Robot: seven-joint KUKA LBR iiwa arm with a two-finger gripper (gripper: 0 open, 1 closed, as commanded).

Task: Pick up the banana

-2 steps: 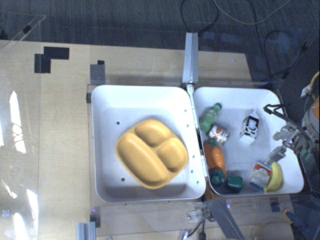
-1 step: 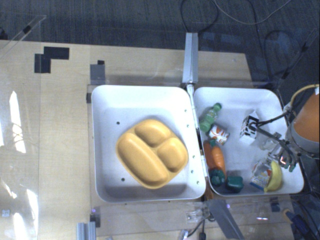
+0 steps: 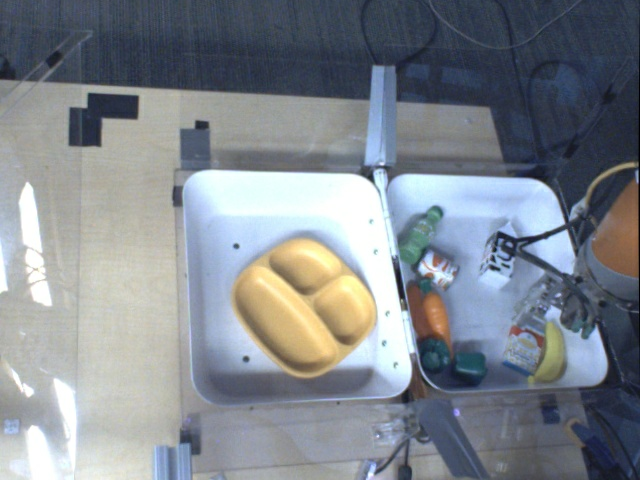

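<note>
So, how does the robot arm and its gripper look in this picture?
The arm shows a rounded orange band with grey above it. The gripper below it is grey metal. Thin black cables run from it toward the left.

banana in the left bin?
No, the banana lies in the right bin, at its near right corner beside a small carton; the left bin holds a yellow divided tray.

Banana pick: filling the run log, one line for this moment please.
banana: right bin, near-right corner, beside carton | gripper: above banana | grasp: not seen
</note>
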